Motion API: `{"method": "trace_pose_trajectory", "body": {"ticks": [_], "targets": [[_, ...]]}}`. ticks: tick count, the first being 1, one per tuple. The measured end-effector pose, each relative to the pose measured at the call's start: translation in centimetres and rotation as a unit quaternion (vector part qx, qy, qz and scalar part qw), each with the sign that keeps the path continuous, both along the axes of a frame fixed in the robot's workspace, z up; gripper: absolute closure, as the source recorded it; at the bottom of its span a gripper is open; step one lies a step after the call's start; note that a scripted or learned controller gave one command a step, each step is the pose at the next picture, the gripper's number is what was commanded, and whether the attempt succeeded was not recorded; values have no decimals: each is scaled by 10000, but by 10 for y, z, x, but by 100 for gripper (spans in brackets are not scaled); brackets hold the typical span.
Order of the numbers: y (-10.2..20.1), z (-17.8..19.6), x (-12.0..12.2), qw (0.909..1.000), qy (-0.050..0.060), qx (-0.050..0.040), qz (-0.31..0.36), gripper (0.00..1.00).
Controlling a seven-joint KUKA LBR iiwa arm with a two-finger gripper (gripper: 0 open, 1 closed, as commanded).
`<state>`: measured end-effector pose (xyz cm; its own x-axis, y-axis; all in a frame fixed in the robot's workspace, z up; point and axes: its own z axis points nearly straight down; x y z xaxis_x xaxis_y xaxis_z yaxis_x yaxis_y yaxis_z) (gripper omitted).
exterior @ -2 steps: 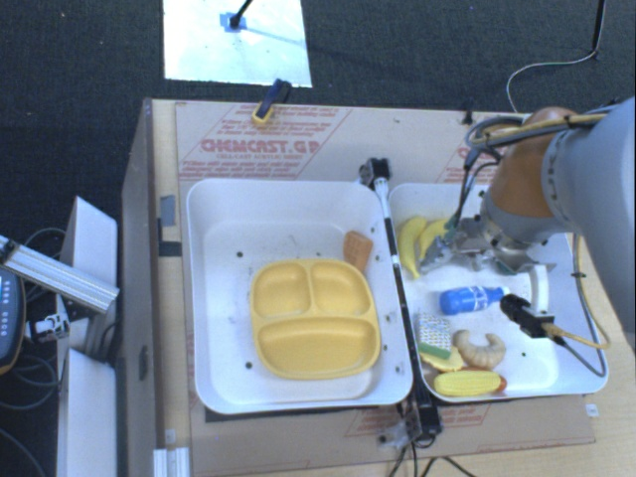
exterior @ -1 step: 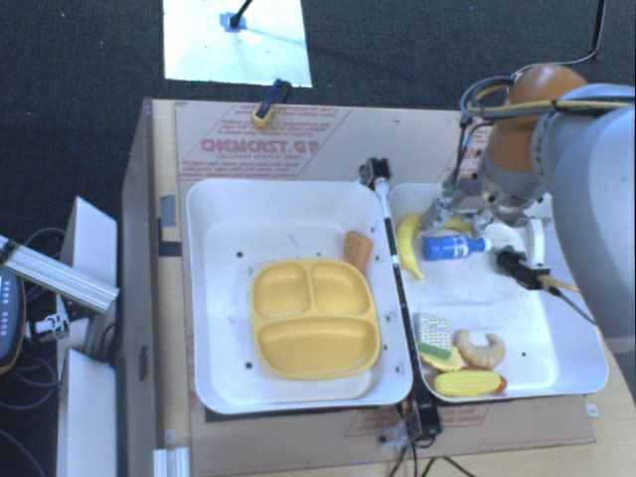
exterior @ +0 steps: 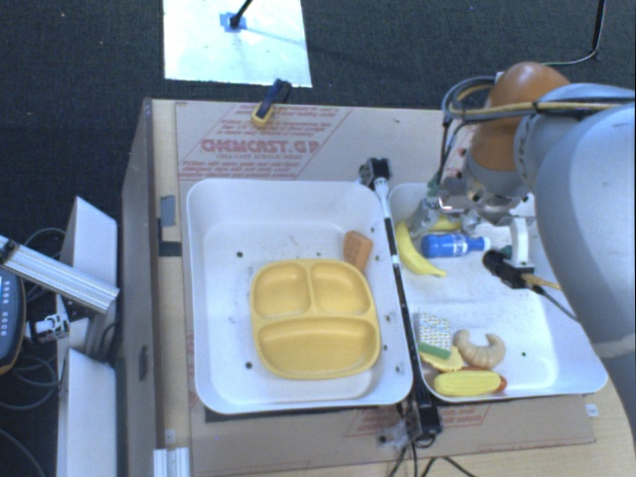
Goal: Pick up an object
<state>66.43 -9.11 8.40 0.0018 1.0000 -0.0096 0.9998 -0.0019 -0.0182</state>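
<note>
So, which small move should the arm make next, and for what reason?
Probably a short descent straight down. The gripper hangs in the right bin just above the blue bottle, beside the banana, and nothing shows between its fingers yet.

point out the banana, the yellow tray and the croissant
banana (exterior: 415, 253), camera view, mid curve
yellow tray (exterior: 316, 318), camera view, centre divider
croissant (exterior: 480, 347), camera view, middle of its arch
</note>
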Motion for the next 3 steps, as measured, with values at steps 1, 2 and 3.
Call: {"method": "trace_pose_trajectory", "body": {"ticks": [1, 2, 3], "targets": [[1, 9, -1, 10000, 25, 7, 24, 100], [1, 10, 0, 10000, 11, 6, 26, 0], [-3, 1, -17, 9999, -98, 41, 19, 0]]}}
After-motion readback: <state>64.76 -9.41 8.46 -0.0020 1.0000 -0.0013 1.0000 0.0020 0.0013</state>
